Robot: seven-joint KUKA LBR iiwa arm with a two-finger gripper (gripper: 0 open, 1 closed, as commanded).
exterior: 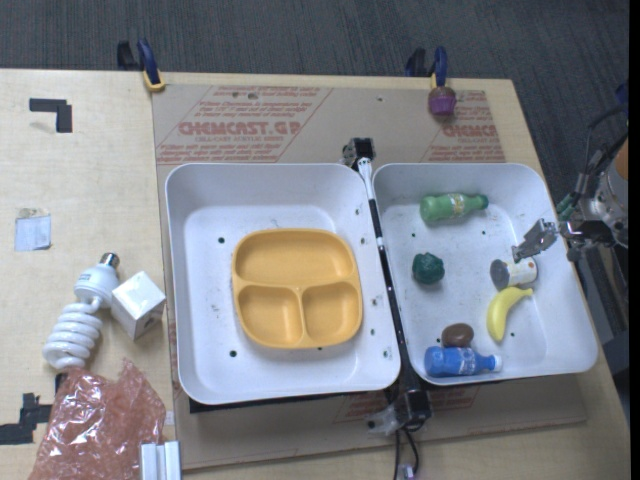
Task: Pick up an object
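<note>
STEP: approach | GRIPPER (537,236): fingers slightly apart, nothing held, above right bin (560,353) | TARGET: small white cylinder (513,271) just below fingertips, beside banana (506,311) | METHOD: centre over cylinder, descend vertically, avoid banana.

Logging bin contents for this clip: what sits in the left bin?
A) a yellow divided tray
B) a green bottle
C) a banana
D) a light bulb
A: the yellow divided tray lies alone in the left bin, while the green bottle and the banana are in the right bin.
</note>
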